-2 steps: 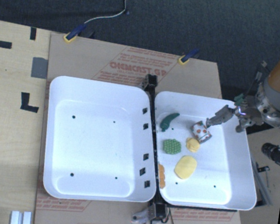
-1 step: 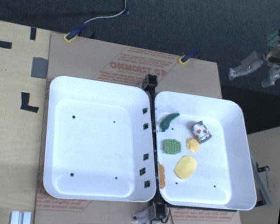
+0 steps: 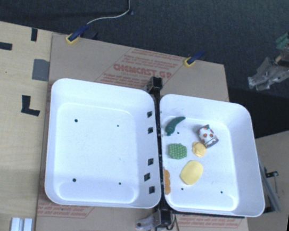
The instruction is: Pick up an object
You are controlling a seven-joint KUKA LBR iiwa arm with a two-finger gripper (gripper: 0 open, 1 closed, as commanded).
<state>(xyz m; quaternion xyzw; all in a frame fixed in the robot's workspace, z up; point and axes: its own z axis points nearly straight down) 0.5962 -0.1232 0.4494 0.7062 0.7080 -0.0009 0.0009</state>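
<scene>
While claw [image 3: 268,77] hangs high off right bin [image 3: 243,121], finger state not discernible, toys cluster near divider. Yellow lump [image 3: 191,173] sits freest, probably easiest: descend straight, straddle it, clear of green piece [image 3: 177,151].

Right bin [image 3: 239,126], left half holds all the pieces. Dark green curved piece [image 3: 174,124] far left, by the divider. Green bumpy round piece [image 3: 177,151] nearer. White-and-red small toy [image 3: 206,135] to the right; small yellow lump [image 3: 198,149] just beside it. Larger yellow oval [image 3: 191,173] nearer still. Orange strip [image 3: 166,180] against the near-left wall.
</scene>
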